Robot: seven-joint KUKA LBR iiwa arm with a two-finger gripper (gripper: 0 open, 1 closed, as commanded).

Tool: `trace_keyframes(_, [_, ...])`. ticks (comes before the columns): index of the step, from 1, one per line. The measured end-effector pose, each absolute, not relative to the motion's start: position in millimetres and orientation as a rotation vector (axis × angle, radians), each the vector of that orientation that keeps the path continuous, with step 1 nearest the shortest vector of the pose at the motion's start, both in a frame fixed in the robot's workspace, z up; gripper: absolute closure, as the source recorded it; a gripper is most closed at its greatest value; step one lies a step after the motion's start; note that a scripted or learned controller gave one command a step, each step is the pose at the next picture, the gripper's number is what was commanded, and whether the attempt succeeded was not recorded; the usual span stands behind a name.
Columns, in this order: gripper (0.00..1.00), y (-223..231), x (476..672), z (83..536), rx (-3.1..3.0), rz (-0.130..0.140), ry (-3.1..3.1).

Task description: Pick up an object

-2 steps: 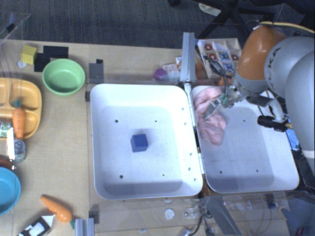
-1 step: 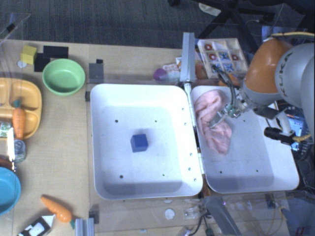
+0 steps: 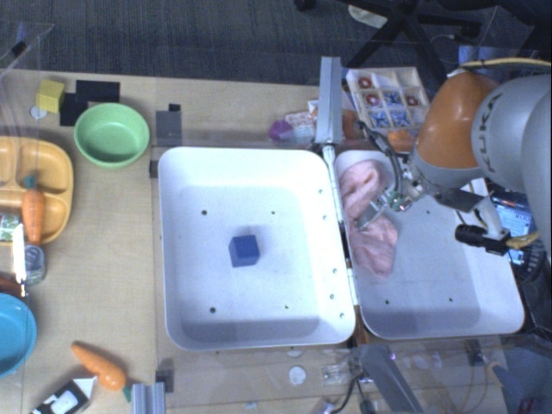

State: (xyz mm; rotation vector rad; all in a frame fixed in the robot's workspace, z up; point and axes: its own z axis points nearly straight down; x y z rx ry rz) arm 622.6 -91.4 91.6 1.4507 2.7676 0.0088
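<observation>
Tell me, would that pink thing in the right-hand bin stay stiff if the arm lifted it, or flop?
The pink thing looks like crumpled cloth: its edges are soft and folded, so it would probably sag and dangle when lifted. It likely weighs little for its bulk. It lies bunched against the right bin wall, so a push would more likely wrinkle it than slide it. The gripper is right above it.

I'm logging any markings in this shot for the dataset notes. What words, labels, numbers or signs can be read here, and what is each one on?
"KUKA": grey letters running down the arm, partly cut off by the curve of its casing.
Card with red and blue squares behind the right bin: printed patterns, too small to read.
Small package at the bottom left: markings too blurred to read.
Blue cube in the left bin: no marking legible.
</observation>
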Motion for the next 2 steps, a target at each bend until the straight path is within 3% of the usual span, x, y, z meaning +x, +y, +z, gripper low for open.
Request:
trace_keyframes(1, [1.00,-89.7,624.3,102.4,1.450,0.015,2.767])
trace_keyframes(2, [1.00,-62.6,670.6,185.7,1.053,0.004,2.949])
